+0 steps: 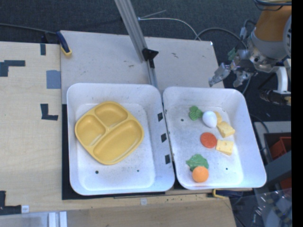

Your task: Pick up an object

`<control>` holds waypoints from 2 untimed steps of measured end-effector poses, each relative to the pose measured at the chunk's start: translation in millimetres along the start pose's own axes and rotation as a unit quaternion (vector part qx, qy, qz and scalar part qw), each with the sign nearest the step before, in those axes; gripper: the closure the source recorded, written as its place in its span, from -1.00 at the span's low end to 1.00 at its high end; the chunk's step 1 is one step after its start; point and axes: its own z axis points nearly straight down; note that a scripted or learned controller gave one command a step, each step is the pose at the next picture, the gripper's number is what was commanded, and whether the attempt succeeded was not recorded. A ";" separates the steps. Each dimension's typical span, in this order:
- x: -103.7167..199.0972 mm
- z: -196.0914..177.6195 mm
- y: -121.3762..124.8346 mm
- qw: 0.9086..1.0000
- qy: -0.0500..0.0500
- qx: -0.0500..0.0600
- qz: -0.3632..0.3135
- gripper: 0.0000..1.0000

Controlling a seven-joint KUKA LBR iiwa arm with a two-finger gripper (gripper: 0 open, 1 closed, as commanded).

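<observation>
The right bin holds several small food toys: a white egg, a green leafy piece, two yellow cheese blocks, a red slice, a second green piece and an orange ball. My gripper hangs above the bin's far right corner, outside the rim and well back from the toys. Its two fingers are spread apart with nothing between them, so it is open.
In the left bin lies a yellow three-compartment plate. A slanted aluminium pole ends at a black bracket behind the gap between the bins. Cables trail across the bench behind the right bin.
</observation>
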 end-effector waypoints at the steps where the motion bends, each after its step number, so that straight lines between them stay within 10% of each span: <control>1: 54.9 103.0 -54.7 1.000 0.003 0.005 0.000 -1.00; 2: 186.5 77.7 -96.3 1.000 0.003 0.001 -0.004 -1.00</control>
